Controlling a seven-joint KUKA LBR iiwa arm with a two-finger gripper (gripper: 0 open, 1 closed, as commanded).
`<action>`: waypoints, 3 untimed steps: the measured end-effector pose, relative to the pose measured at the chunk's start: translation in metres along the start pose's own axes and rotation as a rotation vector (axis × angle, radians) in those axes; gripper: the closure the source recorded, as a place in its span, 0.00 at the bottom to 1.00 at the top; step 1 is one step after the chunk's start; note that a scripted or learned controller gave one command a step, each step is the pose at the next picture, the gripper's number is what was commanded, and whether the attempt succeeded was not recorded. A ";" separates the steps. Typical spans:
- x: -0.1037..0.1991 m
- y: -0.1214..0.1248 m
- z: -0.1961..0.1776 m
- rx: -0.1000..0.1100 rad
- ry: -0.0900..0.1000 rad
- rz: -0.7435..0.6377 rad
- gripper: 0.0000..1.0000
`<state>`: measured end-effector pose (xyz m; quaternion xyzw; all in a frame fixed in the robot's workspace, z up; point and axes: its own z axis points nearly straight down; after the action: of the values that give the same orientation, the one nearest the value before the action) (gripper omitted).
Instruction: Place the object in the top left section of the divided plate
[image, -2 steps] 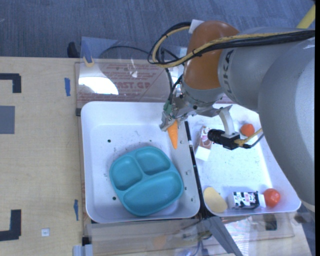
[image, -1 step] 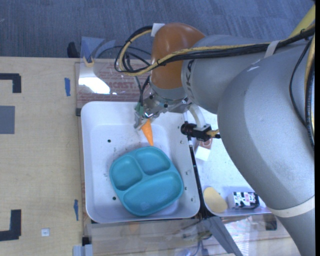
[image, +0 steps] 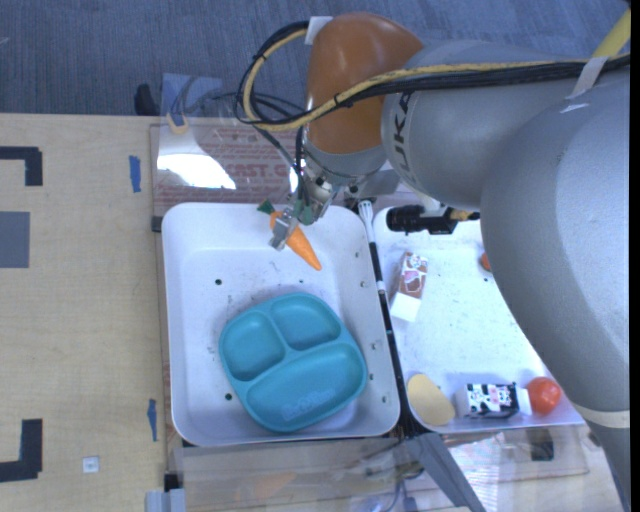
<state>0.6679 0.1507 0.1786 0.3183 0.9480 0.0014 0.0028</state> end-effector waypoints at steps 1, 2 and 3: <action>-0.003 -0.044 -0.068 0.002 0.000 0.229 1.00; 0.016 0.009 -0.042 0.004 0.004 0.082 1.00; 0.037 0.039 -0.063 0.000 0.001 -0.359 1.00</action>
<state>0.6615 0.2045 0.2412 0.1439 0.9896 0.0013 0.0025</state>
